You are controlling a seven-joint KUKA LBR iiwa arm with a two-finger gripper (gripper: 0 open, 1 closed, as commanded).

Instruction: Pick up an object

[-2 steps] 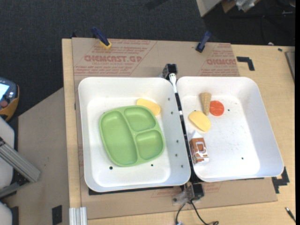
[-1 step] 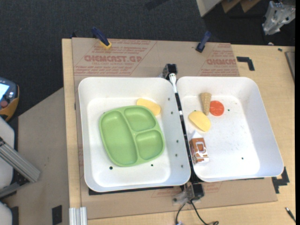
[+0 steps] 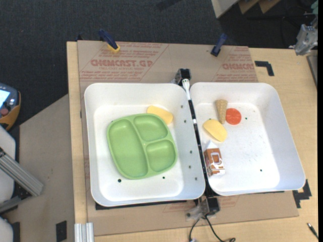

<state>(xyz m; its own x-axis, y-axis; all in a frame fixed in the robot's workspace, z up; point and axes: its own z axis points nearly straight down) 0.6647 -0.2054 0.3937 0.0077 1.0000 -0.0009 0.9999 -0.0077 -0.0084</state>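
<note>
Two shallow white plastic bins are sitting side by side on the cardboard-covered desk (image 3: 151, 59), their inner rims touching along a dark seam. In the left bin (image 3: 96, 135) a light green, three-compartment plastic tray (image 3: 141, 145) is lying flat, and it is covering the lower edge of a pale yellow, rounded piece (image 3: 160, 114) tucked at its upper right corner, so that piece's full shape is hard to make out. In the right bin (image 3: 272, 145) a tan cone (image 3: 221, 110) is lying against a small orange-red round object (image 3: 233, 116); just below them a pale yellow, lemon-like lump (image 3: 215, 130) is resting, and a brown and white packet (image 3: 214, 162) is lying near the inner wall, its print too small to read. At the upper right corner a greyish metal part (image 3: 305, 37) is being cut off by the frame edge; whether it is the hand, and how its jaws are standing, cannot be told.
</note>
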